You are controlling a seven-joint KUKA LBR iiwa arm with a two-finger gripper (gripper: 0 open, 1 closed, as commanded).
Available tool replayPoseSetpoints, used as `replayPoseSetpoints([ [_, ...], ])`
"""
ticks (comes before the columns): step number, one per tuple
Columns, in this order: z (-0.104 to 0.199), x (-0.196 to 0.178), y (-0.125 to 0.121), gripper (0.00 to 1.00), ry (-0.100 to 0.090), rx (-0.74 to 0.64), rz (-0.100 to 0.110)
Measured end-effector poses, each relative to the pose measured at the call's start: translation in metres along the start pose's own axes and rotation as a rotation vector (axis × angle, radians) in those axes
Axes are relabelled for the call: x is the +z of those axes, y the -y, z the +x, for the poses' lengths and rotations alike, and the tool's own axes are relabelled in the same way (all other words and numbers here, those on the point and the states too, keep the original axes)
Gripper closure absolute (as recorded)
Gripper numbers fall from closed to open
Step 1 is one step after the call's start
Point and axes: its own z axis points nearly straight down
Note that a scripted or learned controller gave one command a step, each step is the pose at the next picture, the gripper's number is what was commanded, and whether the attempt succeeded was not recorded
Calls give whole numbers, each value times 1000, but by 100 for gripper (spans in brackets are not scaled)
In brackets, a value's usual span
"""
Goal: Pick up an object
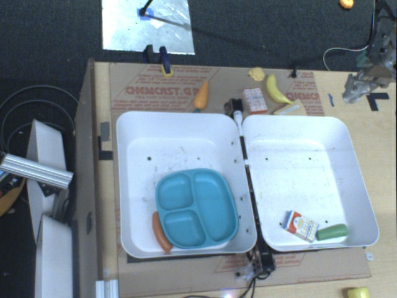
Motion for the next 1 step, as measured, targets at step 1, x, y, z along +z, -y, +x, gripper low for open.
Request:
replayPoseSetpoints([
  [1, 0, -3, 0, 100, 0, -1, 1],
])
